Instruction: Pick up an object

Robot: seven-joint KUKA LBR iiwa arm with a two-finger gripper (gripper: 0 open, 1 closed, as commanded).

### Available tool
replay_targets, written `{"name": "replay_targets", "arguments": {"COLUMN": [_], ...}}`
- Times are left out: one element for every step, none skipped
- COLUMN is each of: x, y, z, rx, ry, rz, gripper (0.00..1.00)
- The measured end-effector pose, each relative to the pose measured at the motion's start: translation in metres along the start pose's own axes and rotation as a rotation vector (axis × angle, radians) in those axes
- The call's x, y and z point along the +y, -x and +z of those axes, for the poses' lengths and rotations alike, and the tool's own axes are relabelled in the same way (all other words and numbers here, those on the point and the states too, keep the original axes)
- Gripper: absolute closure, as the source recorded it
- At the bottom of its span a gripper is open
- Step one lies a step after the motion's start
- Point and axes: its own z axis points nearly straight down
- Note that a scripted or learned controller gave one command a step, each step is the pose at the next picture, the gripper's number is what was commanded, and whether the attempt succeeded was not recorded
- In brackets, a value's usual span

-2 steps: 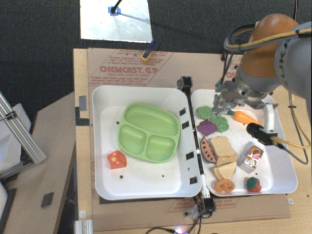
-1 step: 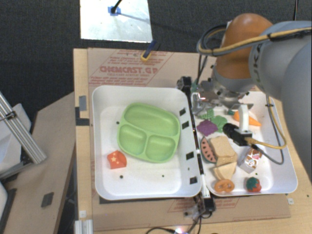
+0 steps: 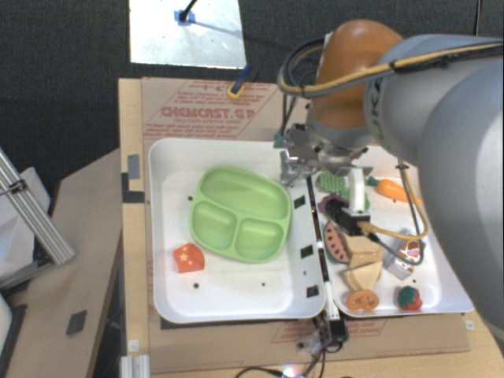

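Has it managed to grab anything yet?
Not that I can see. The gripper is down at the right bin's back edge, among the toy food; nothing visible between its fingers. The watermelon slice and strawberry lie there. Lifting one remains.

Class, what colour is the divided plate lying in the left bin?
Light green: the divided plate shows clearly in the camera view.

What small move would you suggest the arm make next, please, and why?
Probably a short descent onto the green toy: the gripper hangs over the right bin's far left corner, just above it, with nothing seen held.
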Motion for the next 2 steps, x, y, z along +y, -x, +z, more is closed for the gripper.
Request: {"name": "replay_targets", "arguments": {"x": [0.004,0.017], "y": [-0.020,-0.004], "z": [-0.008,-0.003], "rx": [0.000,-0.002], "ry": [0.000,0.000], "rz": [0.002,0.009], "gripper": [1.00,1.00]}}
